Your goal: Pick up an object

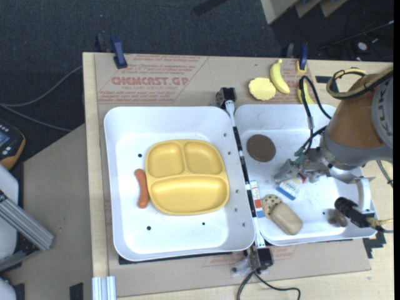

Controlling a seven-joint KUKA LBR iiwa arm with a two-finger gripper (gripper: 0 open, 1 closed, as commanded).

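The jaws (294, 170) hang low in the right bin (275, 114) over a small blue-and-white packet (288, 189), open, with nothing picked up yet.

A yellow tray (186, 176) sits in the left bin (125, 217), with a hot dog (142, 188) beside it. The pincer (294, 170) hangs low in the right bin (275, 120), near a brown cookie (260, 147) and a bread roll (286, 218).

Grey KUKA arm (369, 120) with an orange band.
The wide orange band wraps the rounded grey wrist; a black cable loops over it, and dark metal gripper (299, 167) parts sit below.
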